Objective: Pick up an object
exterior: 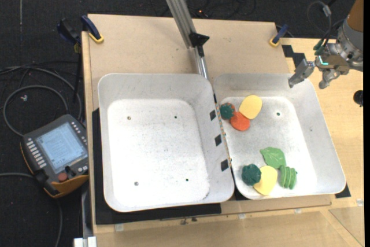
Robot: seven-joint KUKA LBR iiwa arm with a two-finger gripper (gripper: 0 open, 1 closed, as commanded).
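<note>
**Soft toy foods clustered in the right bin, end effector spread above its far rim**

The bench (150,49) is pale, smooth wood, carrying two shallow white bins with rounded corners and speckled, scuffed floors. The left bin (115,95) lies bare to its walls; the right bin (312,118) holds every object.

Near that bin's inner wall sit a rounded yellow piece (250,106), an orange piece (240,122) touching its lower edge, and a small dark green knobbly piece (226,111) just beside both. Toward the near rim lies a second group: a flat, leaf-like green piece (273,156), a dark green tufted piece (251,173), a yellow piece (266,180) with its long axis running from the near rim up toward the leaf, and a ribbed green piece (288,177) aligned roughly with the bin's side wall. These four touch or nearly touch.

The bin's right half and centre are open floor, well apart from both clusters.

The end effector (310,73) hangs over the right bin's far right corner, its two grey fingers parted with nothing between them.
</note>
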